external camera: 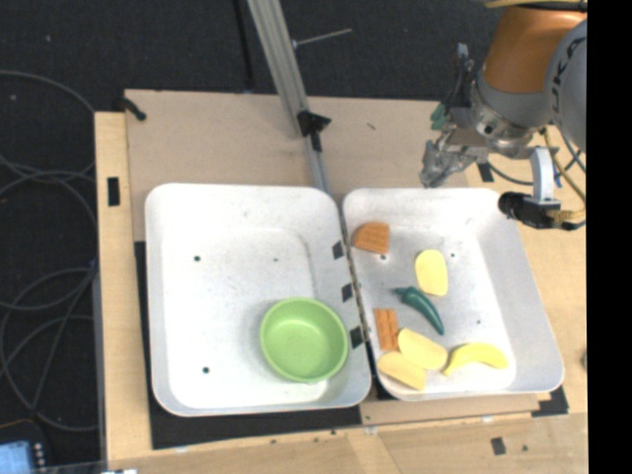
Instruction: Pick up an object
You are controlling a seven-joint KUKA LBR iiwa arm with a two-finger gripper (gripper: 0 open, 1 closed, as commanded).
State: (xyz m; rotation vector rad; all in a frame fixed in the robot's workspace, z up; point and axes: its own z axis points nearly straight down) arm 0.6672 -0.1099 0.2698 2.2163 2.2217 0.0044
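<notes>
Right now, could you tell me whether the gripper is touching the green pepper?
Apart. The camera view shows the gripper at the right bin's far rim, bare white floor separating it from the green pepper.

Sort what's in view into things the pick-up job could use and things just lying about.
For the job: pincer; green bowl; green pepper; yellow oval piece; banana; orange-brown wedge.

Lying about: metal post; black cables.

Arm (pixel 538 38) cut off by top edge; jaws' gap indiscernible.
</notes>
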